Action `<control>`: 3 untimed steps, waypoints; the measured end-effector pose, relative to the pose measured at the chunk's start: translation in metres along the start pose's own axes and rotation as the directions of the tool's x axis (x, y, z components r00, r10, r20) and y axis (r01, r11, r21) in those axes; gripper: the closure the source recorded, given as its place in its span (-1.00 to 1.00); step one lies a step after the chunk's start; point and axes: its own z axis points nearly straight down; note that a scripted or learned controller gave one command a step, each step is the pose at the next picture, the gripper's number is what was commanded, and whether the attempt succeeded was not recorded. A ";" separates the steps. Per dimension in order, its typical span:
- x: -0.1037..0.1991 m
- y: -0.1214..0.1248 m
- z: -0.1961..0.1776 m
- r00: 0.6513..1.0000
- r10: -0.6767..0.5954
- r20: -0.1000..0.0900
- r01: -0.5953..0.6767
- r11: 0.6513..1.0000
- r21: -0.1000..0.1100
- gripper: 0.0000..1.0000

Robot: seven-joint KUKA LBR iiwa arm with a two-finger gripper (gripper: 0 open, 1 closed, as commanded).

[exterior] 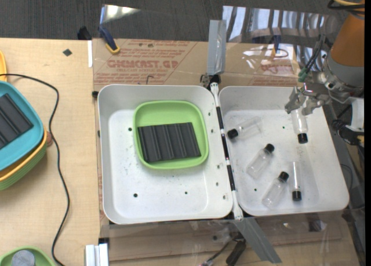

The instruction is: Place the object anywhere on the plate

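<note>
Gripper point(302, 104) clamps a clear vial point(301, 127) — hanging upright, cap down; the green plate point(198, 121) lies frame-left — centre.

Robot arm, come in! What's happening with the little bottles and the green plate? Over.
End effector above right bin's far corner, one clear vial hanging at its fingers. Four vials lying in that bin. Green plate in left bin, dark ribbed mat on it.

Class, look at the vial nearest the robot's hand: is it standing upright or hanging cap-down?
Cap-down. The vial hangs vertically just below the hand, its black cap at the bottom, over the right bin.
</note>
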 end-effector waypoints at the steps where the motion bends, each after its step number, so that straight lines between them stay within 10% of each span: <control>1: 0.000 0.000 0.000 1.000 0.000 0.000 0.000 1.000 0.000 -1.00; 3: -0.046 0.002 -0.138 0.913 0.409 0.001 -0.409 0.913 0.002 -1.00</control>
